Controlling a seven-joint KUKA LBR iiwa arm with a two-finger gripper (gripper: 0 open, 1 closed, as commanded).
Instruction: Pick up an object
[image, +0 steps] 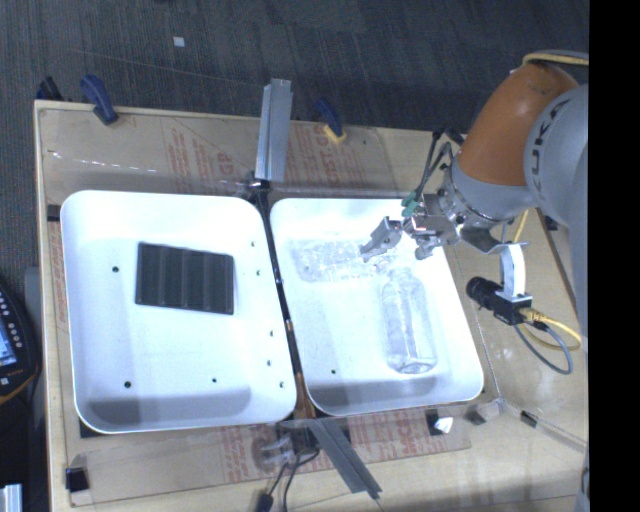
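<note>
My gripper (404, 243) hangs over the back of the right bin (340, 385), its two fingers spread open with nothing between them. A clear plastic bottle (408, 325) lies lengthwise in that bin, just in front of the gripper. A crumpled clear plastic wrapper (325, 259) lies to the gripper's left, close to one fingertip (379, 241). In the left bin (90, 390) a black ribbed rectangular pad (185, 278) lies flat.
A metal divider bar (274, 130) stands at the back between the bins, and blue clamps (100, 100) grip the bench's back edge. The grey arm with its orange band (510, 120) comes in from the right.
</note>
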